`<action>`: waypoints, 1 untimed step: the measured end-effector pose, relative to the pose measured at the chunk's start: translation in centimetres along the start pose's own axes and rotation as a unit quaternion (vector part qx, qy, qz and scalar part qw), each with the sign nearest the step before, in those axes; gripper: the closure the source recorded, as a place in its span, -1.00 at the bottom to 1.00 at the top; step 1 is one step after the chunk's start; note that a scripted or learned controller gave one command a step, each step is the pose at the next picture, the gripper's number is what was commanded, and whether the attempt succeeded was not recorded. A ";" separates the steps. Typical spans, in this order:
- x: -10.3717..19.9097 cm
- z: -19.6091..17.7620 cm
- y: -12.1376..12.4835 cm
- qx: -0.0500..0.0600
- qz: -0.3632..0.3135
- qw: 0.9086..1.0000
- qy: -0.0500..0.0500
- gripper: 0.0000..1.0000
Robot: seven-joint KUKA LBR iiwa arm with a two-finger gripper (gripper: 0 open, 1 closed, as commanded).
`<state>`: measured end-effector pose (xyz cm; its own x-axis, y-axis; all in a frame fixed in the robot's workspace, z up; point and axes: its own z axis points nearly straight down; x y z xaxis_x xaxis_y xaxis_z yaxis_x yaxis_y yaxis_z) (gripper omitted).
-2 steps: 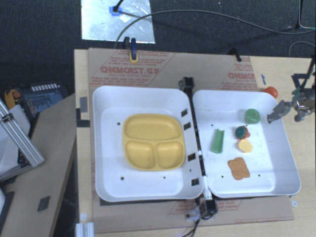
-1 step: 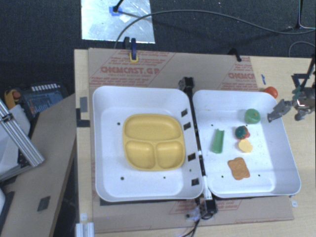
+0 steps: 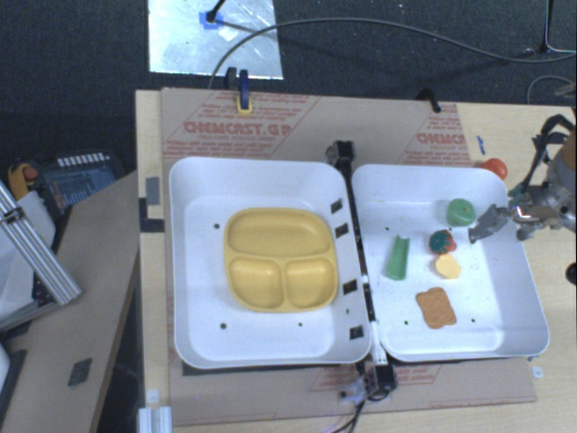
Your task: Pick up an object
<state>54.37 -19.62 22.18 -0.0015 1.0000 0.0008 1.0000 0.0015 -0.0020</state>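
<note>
I am seeing the yellow divided tray (image 3: pixel 275 260) sitting in the left bin (image 3: pixel 194 242), far left of the claw (image 3: pixel 491 224). In the right bin (image 3: pixel 505 332), the green block (image 3: pixel 398 257) and tan cracker-like piece (image 3: pixel 436 307) are lying to the claw's left, with the green round piece (image 3: pixel 461 211), the small green-and-red piece (image 3: pixel 441 241) and the yellow piece (image 3: pixel 447 266) nearer to it. The claw is reaching in from the right, hanging over that bin's right part; the arm is running off the frame's edge. I cannot tell how the claw is set, and nothing is showing in its grip.
</note>
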 end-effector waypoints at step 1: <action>0.7 4.4 -0.2 -0.001 0.000 1.000 0.000 -1.00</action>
<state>54.20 -18.93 17.79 -0.0014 1.0000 0.0006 1.0000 0.0014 -0.0008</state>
